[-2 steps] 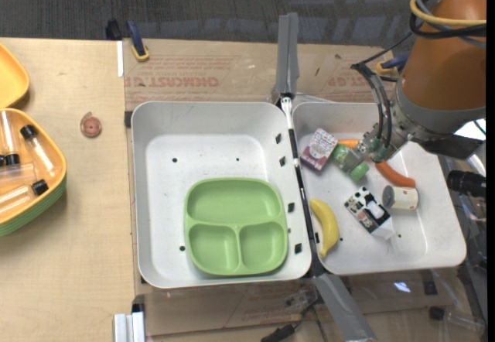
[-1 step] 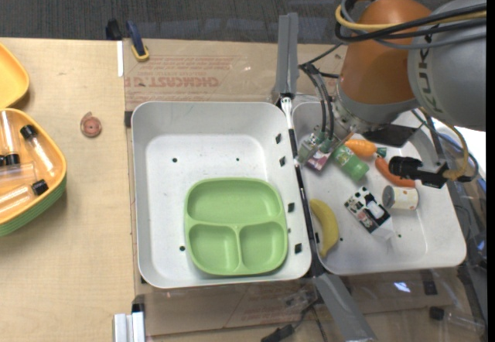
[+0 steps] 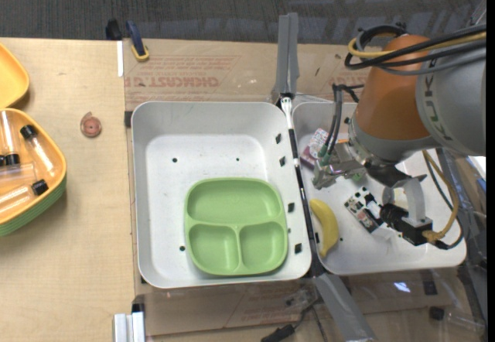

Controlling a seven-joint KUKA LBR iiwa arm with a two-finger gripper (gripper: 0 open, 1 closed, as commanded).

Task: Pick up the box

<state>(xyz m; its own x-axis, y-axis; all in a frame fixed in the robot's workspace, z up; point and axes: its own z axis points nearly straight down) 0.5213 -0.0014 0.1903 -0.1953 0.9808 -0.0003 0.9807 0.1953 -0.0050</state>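
Note:
A small purple and white box [image 3: 315, 147] lies at the back left of the right bin [image 3: 363, 251], partly hidden by the arm. My gripper [image 3: 331, 172] hangs low over the bin just in front of and to the right of the box, below the orange wrist band [image 3: 390, 97]. Nothing shows between its metal parts. The arm covers much of the bin's back half.
A yellow banana [image 3: 326, 226] lies at the right bin's front left. A small black and white object [image 3: 360, 206] sits mid-bin. The left bin [image 3: 155, 178] holds a green divided plate [image 3: 236, 226]. Yellow trays [image 3: 23, 170] with vials stand far left.

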